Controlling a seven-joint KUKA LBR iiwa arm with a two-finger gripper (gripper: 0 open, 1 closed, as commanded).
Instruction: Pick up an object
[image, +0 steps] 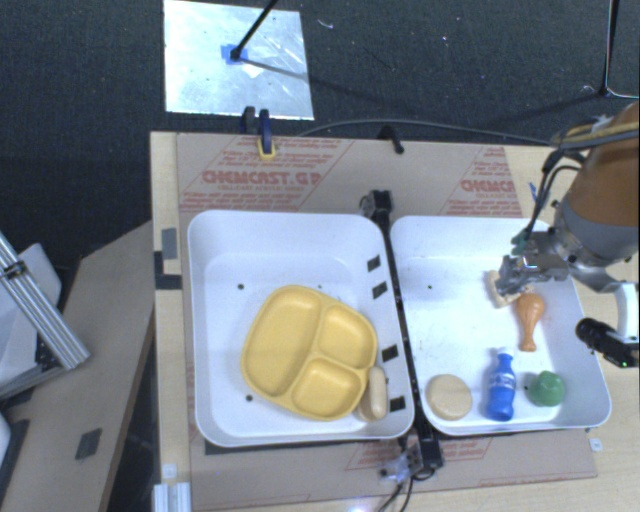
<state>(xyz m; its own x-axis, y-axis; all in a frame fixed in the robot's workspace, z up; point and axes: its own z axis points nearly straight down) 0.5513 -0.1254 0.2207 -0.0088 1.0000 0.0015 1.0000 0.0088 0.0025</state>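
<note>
A: Reaching in from the right, the grey arm (600, 190) with its orange band hangs over the right bin (450, 250), its gripper (512, 272) low at the bin's far right part.

B: What about the fingers?

A: Whether they stand wide or narrow cannot be told; the metal tip is a blur. A small pale object (497, 290) lies right at the tip, but nothing shows clearly between them.

B: And the things in the right bin?

A: An orange drumstick toy (529, 318) lies just below the gripper, on the bin floor. Along the near wall of the right bin sit a round tan biscuit (449, 396), a blue bottle (501, 385) and a green toy (546, 388), side by side from left to right.

B: And left of the right bin?

A: The left bin (230, 260) touches it along a black divider. It holds a yellow divided plate (310, 350), with a beige bread-like piece (374, 392) against the plate's near right edge. Both bins rest on the tabletop (300, 175).
</note>
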